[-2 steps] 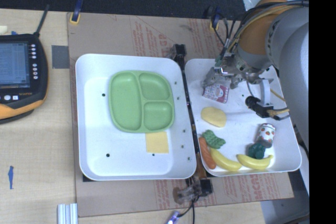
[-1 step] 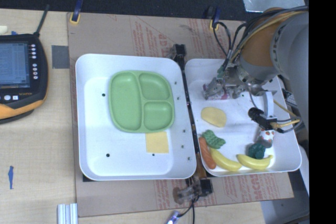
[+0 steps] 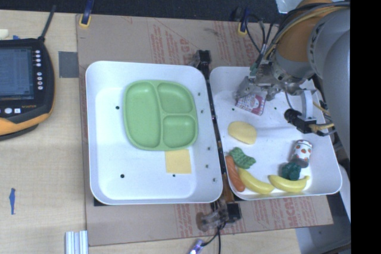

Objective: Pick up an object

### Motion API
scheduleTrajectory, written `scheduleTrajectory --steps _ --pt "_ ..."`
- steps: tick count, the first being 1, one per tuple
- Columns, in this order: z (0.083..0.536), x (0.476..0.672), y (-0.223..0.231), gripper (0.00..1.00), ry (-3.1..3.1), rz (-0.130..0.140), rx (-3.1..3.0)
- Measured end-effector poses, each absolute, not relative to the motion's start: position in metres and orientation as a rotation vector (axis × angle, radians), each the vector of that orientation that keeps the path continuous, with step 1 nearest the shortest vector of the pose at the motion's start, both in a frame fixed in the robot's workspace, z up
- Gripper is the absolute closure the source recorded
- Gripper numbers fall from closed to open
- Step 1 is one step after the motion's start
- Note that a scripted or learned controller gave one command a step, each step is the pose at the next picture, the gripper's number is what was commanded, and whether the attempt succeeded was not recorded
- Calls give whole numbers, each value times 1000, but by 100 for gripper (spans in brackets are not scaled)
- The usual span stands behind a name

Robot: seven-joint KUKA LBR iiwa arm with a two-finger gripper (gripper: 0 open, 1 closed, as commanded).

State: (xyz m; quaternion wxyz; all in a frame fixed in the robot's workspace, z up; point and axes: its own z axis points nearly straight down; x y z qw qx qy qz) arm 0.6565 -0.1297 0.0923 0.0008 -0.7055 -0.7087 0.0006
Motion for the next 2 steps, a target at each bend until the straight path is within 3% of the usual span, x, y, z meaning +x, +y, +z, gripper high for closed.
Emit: scheduleTrajectory --steps 1,2 --pt "103 628 -121 0 -2223 5 -2216" --pt "92 656 -156 0 -2223 2 -2218"
